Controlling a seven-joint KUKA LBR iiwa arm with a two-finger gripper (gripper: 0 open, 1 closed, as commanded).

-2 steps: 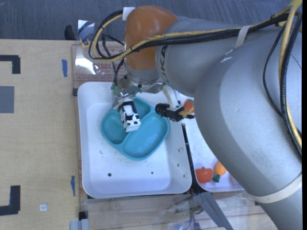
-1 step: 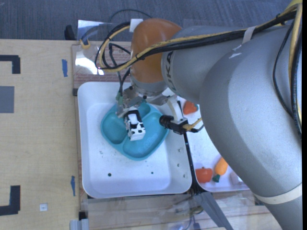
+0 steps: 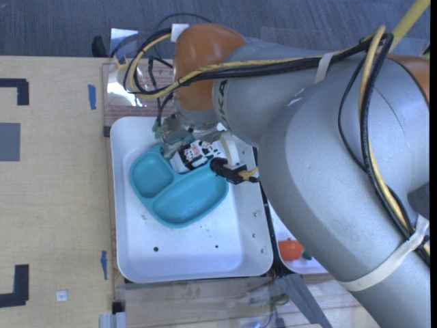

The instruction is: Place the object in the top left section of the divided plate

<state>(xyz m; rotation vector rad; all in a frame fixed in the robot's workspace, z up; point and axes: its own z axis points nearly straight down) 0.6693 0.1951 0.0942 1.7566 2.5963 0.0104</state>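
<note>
Camera view shows you the jaws point(image 3: 179, 141) over the blue divided plate point(image 3: 179, 195), at its 12 o'clock edge. You cannot tell their opening. A black-and-white object point(image 3: 194, 153) sits just beside them, inside the left white bin point(image 3: 188, 258).

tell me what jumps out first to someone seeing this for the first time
The big grey arm crosses in from the right and covers much of the view, with an orange band above its wrist. Its gripper sits low over the upper edge of a blue divided plate that lies in the left white bin. A small orange object peeks out below the arm in the right bin.
</note>
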